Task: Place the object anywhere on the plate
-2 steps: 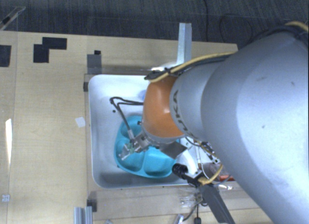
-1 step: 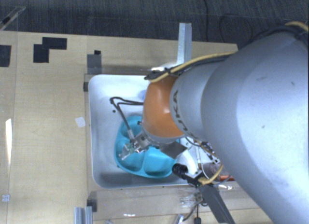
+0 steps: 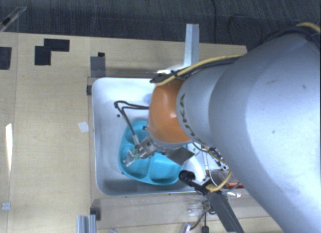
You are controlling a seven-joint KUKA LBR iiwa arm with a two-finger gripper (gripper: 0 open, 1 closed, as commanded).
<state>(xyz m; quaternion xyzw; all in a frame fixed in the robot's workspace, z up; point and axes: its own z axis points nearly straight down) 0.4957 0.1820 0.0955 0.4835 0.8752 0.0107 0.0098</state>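
The gripper (image 3: 134, 152) hangs low over the blue plate (image 3: 150, 169) in the white bin (image 3: 108, 126). Whether its fingers are apart or clamped, I cannot tell; no separate object is clear beneath them.

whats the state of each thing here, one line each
blue plate: lying flat in the white bin, partly covered by the arm
tool: low over the plate's left part, grip state not readable
arm: reaching in from the right, over the bin
white bin: sitting on the bench, holding the plate
black cable: looped above the plate, running to the wrist
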